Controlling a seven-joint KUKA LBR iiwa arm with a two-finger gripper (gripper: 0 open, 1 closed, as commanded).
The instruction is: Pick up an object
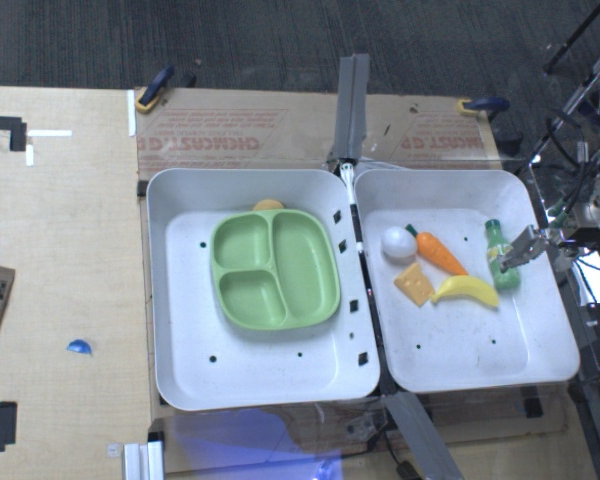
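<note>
pincer (523, 249) at green bottle (499, 256) | right bin (540, 358) | finger state: cannot tell

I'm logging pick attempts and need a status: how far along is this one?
Done: the gripper has reached the right bin, beside the green bottle. In hand: nothing visibly lifted. Left: grasping and raising something; the carrot, banana and white ball lie untouched.

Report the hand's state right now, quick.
Hand: at the green plastic bottle in the right white bin; open or closed cannot be told.
</note>
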